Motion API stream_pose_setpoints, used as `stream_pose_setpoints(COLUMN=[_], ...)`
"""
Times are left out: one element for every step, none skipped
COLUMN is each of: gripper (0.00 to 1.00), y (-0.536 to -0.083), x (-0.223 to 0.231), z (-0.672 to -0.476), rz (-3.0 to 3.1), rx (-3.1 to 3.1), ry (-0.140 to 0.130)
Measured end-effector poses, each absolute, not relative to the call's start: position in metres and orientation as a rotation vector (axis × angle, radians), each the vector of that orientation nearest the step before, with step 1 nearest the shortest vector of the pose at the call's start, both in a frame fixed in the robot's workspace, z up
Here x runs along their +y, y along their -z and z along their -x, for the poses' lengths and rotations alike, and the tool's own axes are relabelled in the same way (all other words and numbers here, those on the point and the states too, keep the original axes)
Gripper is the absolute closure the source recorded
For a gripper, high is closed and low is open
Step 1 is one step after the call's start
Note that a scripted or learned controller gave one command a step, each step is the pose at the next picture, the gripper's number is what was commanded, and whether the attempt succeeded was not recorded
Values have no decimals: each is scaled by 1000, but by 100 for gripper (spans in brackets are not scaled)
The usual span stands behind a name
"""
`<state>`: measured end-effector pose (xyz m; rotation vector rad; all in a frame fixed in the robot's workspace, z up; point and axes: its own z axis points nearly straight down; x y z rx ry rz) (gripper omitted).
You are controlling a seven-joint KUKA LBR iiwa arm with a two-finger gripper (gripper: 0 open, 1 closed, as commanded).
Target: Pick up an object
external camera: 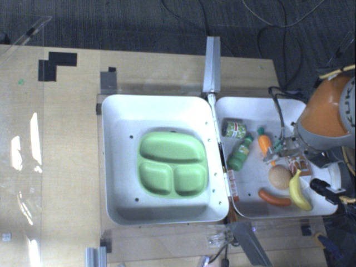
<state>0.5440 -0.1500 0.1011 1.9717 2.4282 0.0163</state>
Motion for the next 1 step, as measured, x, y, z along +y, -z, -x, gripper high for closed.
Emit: stream_pose_setpoints(gripper=[100], y=[-201], x=[-95], z=[-570], rz=[-1957], rx=[2452], ry=[-5])
